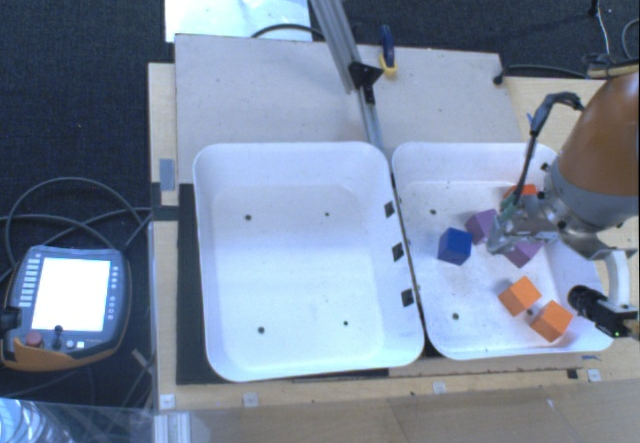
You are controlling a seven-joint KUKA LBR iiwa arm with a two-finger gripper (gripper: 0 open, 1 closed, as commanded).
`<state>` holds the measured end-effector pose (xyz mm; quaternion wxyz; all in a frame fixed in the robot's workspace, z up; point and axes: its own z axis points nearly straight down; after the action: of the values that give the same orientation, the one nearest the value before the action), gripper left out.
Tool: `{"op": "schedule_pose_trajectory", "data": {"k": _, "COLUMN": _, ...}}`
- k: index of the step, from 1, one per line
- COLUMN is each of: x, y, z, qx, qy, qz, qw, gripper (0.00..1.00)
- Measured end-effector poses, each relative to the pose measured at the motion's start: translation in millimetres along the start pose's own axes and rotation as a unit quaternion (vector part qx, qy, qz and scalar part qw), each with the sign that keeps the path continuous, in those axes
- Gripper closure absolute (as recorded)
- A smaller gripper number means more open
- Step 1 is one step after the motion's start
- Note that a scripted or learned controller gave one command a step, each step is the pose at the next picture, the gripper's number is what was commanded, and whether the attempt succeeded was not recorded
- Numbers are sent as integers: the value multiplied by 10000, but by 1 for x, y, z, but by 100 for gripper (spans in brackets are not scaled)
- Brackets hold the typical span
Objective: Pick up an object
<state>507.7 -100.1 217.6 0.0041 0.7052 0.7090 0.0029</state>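
Nearest cam: orange blocks [520,295], [552,320] at 5 o'clock of right bin [430,166]. Gripper [508,234] down among purple blocks [483,224], [522,252]; finger state: can't tell, nothing seen pinched. Blue cube [454,246] just at 9 o'clock of gripper. Blocks prob. light, stiff, smooth; best taken across flat opp. faces. No legible writing. Left bin [215,171] w/ pendant [65,306] further at 9.
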Motion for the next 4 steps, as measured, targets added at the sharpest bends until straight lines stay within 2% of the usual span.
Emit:
{"op": "schedule_pose_trajectory", "data": {"k": 1, "x": -7, "y": -3, "z": -48, "qx": 6, "qy": -1, "qz": 5, "qw": 10000, "gripper": 100}}
{"op": "schedule_pose_trajectory", "data": {"k": 2, "x": -7, "y": -2, "z": -73, "qx": 25, "qy": 3, "qz": 1, "qw": 10000, "gripper": 100}}
{"op": "schedule_pose_trajectory", "data": {"k": 3, "x": 34, "y": 12, "z": -60, "qx": 42, "qy": 14, "qz": -18, "qw": 10000, "gripper": 100}}
{"op": "schedule_pose_trajectory", "data": {"k": 4, "x": 82, "y": 24, "z": -63, "qx": 34, "qy": 15, "qz": -22, "qw": 10000, "gripper": 100}}
